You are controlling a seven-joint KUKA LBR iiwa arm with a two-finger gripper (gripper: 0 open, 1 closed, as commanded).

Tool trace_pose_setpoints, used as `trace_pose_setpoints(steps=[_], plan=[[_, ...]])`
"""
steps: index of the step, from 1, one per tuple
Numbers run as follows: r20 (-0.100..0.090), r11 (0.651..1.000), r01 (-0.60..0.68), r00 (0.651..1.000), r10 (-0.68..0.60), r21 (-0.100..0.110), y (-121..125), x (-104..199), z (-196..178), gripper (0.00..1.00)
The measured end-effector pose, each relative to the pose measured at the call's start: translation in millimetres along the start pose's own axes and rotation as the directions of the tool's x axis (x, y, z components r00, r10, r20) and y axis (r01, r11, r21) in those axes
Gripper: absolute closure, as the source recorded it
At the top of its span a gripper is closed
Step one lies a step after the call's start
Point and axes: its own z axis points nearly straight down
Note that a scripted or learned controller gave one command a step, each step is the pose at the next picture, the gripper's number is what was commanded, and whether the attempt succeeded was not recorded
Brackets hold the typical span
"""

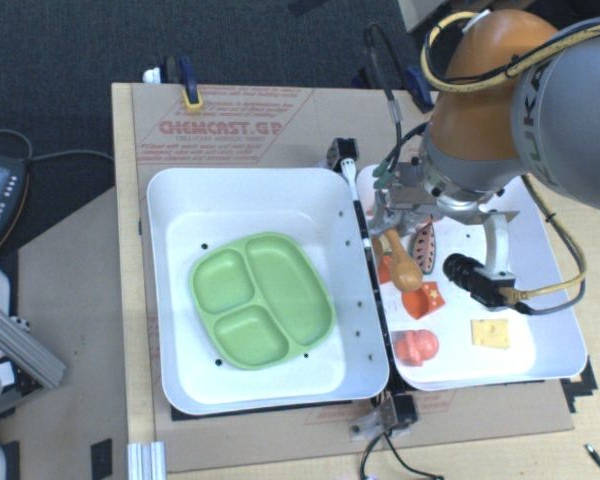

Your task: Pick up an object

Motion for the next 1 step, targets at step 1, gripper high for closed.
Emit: trace_pose_setpoints(steps=[1], plan=[[0.0,1.0,0.0,1.0,0.0,0.002,23.5,47.4,23.5,1.0]])
